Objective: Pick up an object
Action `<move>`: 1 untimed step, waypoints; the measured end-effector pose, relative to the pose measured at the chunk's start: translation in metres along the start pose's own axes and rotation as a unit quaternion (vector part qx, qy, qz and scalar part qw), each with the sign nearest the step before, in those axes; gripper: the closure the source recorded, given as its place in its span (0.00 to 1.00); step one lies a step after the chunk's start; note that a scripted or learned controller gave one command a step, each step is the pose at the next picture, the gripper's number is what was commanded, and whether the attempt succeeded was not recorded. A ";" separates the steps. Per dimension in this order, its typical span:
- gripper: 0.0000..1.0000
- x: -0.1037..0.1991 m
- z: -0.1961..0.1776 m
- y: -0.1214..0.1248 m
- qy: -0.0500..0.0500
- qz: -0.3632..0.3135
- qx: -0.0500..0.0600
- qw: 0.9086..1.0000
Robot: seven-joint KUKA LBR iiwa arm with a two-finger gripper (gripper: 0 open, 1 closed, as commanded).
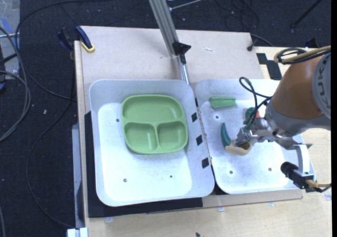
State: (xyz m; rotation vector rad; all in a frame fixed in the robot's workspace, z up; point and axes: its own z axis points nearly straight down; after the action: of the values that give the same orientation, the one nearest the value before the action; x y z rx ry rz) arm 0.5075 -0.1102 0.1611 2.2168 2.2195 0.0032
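Across two white bins [105,178] lie one green tray [155,124] and two green pieces [223,102]; pincer [243,141] grip unclear.

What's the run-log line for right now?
arm: over right bin | pincer: low, at tan-headed brush | grasp: unconfirmed | left bin: green tray

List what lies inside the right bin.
The right bin holds a green wedge, a teal tool and a tan piece; the gripper covers the rest.

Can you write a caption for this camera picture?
Robot gripper reaches into the right bin near a tan-handled tool.
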 end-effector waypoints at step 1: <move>1.00 0.001 -0.063 -0.001 0.000 -0.001 -0.001 1.000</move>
State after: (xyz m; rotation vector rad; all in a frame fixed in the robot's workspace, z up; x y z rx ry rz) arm 0.5064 -0.1090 0.2243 2.2145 2.2206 0.0053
